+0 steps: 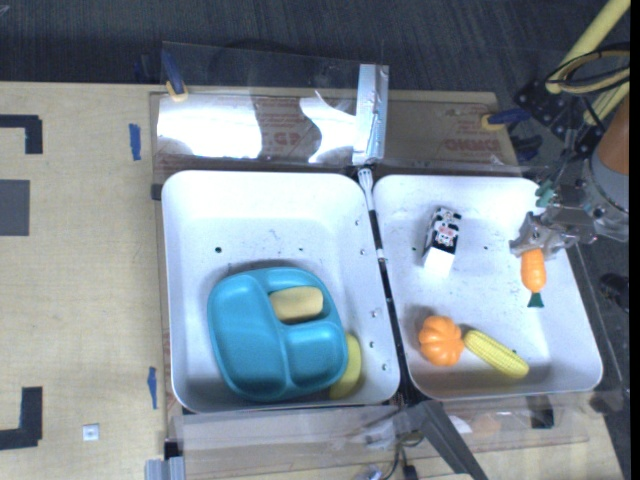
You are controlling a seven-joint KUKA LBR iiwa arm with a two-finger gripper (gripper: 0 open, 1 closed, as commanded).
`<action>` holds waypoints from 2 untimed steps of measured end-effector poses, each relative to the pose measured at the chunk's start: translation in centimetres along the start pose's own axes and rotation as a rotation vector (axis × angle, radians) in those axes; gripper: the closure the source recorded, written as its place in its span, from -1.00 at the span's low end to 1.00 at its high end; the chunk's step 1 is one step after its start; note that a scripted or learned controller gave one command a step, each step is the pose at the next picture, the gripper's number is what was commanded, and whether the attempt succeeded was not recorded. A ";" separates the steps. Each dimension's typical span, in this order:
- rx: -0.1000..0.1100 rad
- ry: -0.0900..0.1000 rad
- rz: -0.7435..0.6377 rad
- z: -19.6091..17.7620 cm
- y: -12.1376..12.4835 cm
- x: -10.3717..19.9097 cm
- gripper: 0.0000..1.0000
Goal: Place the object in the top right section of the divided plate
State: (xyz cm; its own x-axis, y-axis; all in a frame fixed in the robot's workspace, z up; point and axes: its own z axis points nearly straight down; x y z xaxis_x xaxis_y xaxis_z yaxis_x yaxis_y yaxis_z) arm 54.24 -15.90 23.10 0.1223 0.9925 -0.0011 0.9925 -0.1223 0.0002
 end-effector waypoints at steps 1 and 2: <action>0.006 0.002 0.002 5.8 -3.7 6.3 1.00; 0.004 0.003 -0.187 3.7 -6.4 15.0 1.00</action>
